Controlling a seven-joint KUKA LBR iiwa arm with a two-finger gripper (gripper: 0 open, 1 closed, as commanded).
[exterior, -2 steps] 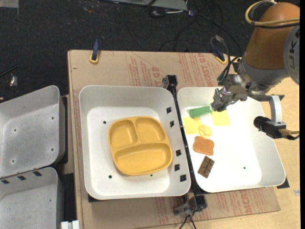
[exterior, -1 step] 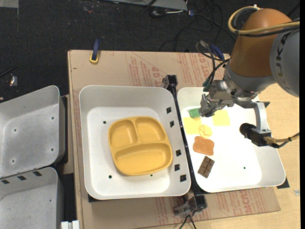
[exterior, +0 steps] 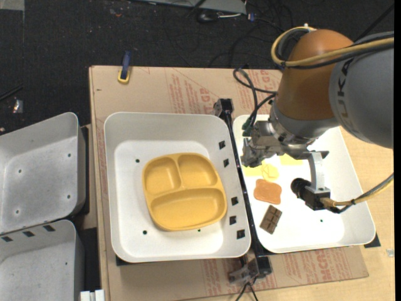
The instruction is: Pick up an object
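In the right bin (exterior: 351,231) you see a brown chocolate bar (exterior: 270,219), long axis tilted toward the upper right, beside an orange toast slice (exterior: 268,192). The gripper (exterior: 252,154) (finger state: you cannot tell) hangs over yellow pieces (exterior: 268,170).

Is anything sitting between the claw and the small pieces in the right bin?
Nothing visible does. The claw hangs over the right bin's left part, with the yellow piece just beside it, the orange piece a little further toward the camera and the brown piece beyond that. All three lie uncovered on the bin floor.
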